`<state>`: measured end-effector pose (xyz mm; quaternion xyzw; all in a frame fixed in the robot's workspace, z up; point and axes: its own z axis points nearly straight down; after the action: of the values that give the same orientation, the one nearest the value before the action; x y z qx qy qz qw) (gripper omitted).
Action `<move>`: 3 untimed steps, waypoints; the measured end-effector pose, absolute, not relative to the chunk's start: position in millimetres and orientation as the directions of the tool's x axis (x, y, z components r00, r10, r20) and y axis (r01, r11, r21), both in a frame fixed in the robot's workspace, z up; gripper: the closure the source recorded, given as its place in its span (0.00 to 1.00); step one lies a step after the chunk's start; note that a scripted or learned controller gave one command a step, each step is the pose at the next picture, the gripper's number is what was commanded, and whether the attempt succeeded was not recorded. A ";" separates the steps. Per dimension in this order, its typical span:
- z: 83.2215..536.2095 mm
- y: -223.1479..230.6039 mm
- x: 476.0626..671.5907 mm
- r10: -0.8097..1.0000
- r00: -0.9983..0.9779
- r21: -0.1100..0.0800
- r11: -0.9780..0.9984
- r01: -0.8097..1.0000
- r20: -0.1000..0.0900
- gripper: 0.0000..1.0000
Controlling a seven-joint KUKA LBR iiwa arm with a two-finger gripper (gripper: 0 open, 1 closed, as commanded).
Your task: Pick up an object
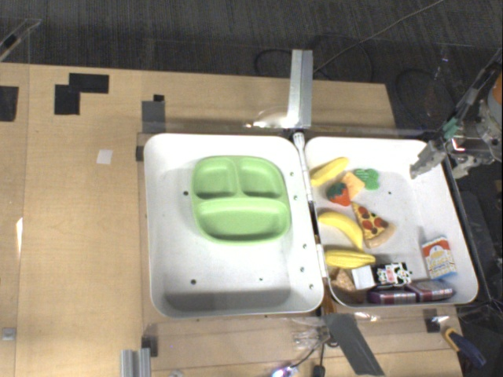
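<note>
Two bins sit before you. Your gripper [424, 163] hangs over the right bin's [409, 199] far right corner; whether it is open or closed, you cannot tell. Left of it: carrot [361, 181], three bananas [328, 170], pizza [371, 225]. Nearer than it: carton [437, 258]. Far left: green tray [238, 197] in the left bin [169, 210].

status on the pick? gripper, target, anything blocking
Gripper over right bin's far-right corner, holding nothing visible. Toy food clustered left side: bananas, pizza slice. Nothing blocking.
</note>
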<state>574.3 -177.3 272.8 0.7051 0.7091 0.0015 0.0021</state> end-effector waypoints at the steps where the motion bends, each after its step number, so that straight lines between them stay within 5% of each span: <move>1: 192.9 -118.1 542.2 0.996 -0.087 0.004 0.087 0.996 0.000 0.00; 2: 261.8 -105.2 514.1 0.998 0.068 0.006 -0.068 0.998 0.000 0.00; 3: 100.8 -84.4 536.5 0.990 -0.141 0.020 0.141 0.990 -0.004 0.00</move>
<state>536.5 -84.4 100.8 0.6554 0.7552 0.0062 0.0079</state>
